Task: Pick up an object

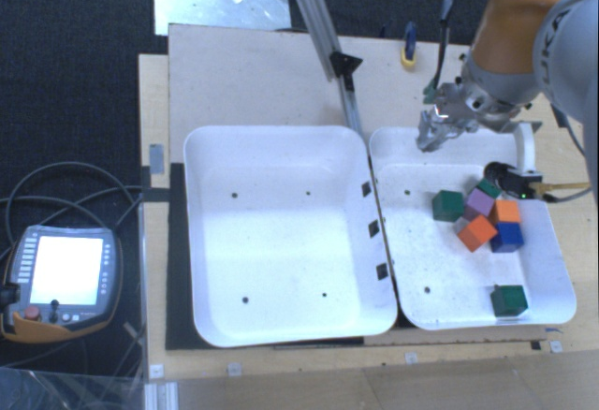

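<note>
At the near corner of the right bin [552, 310] you find a lone dark green cube [509, 300], well apart from the other pieces. Farther up the same bin sits the main cluster: an orange cube [477, 232] touching a blue cube [506, 237], with a smaller orange block [507, 210] just above the blue one, a purple cube [479, 202] beside it, a green cube [447, 205] at the cluster's left edge and a dark teal block [488, 188] at its far side. Every piece rests on the bin floor; judge the pick as not yet begun.

Beyond the cluster, the gripper [432, 137] hangs over the far rim of the right bin, apart from all the cubes. Nothing is between its fingers, and you cannot tell from this view whether they are spread or pressed together.

Treat the whole task as outstanding: you should expect a move toward a chosen cube, a descent, a closure and a lift. The left bin [211, 155] plays no part yet.
</note>
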Available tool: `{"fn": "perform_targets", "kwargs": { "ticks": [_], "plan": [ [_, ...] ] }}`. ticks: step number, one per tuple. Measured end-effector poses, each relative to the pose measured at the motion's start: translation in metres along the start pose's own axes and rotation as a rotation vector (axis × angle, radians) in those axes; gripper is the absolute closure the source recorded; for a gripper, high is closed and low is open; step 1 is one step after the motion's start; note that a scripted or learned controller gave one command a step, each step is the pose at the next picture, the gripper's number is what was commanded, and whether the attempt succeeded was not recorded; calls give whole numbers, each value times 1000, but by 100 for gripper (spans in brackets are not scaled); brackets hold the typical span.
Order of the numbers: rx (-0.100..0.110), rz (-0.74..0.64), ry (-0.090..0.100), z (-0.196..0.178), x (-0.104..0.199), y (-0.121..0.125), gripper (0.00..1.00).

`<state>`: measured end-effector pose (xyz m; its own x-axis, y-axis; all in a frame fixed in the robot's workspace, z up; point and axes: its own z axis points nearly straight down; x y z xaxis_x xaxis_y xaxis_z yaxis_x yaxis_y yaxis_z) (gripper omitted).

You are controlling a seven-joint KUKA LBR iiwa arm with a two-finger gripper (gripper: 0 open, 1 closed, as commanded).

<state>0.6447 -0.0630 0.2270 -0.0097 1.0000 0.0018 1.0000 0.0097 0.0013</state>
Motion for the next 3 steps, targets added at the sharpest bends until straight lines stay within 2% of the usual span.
{"fn": "perform_targets", "kwargs": {
  "ticks": [1, 2, 3],
  "plan": [
    [1, -1, 1, -1, 58, -26, 100],
    [3, 0, 1, 9, 105, -49, 100],
    [2, 0, 1, 4, 145, -82, 100]
  ]
}}
